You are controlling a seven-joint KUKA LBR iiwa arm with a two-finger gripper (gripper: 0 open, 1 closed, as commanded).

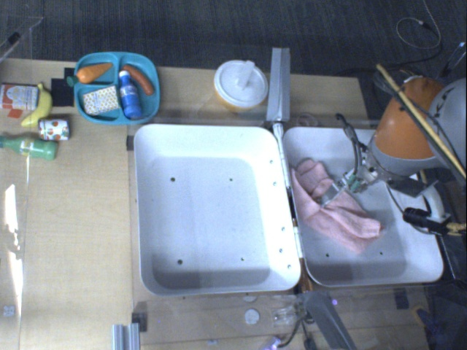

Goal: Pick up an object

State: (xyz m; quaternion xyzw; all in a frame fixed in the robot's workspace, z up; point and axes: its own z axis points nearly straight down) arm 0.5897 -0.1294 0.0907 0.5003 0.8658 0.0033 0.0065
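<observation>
A crumpled pink cloth (332,210) lies in the right bin (408,265), pressed towards its left wall. My gripper (340,189) is low over the middle of the cloth, its tip at the fabric; whether it touches is unclear. The grey arm with its orange band (405,130) comes in from the right, above the bin's far right corner. Nothing is visibly lifted off the bin floor.
The left bin (211,268) lies beside the right one. Behind the bins stand a white lidded cup (241,84) and a blue divided tray (149,75) of toy food. A toy banana (38,106), a small can (53,129) and a green bottle (29,147) lie at far left.
</observation>
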